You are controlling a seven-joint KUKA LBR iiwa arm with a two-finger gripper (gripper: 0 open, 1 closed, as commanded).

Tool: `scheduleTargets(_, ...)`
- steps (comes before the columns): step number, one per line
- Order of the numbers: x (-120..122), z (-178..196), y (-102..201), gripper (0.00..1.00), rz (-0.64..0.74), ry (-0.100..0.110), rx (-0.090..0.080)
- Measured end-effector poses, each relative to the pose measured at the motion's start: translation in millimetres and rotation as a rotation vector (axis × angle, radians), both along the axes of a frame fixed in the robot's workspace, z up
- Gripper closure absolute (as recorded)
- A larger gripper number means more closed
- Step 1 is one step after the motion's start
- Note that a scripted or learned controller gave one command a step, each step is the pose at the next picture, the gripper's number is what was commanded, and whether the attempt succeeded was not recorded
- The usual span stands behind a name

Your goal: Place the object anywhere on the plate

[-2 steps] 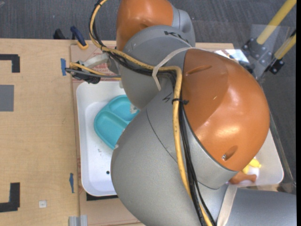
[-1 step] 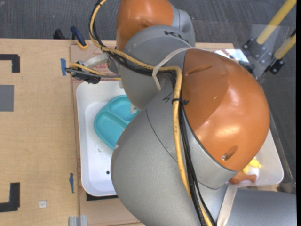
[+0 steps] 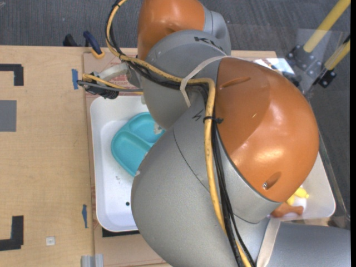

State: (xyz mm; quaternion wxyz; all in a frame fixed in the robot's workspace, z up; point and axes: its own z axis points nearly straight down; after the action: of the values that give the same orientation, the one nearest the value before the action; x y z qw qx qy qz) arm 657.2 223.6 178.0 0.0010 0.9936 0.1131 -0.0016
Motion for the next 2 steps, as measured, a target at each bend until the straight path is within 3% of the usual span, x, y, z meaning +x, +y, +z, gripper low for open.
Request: scheduleTargets(2, 0.0, 0.0, 0.0, 0.0, 0.0, 0.0, 0.0)
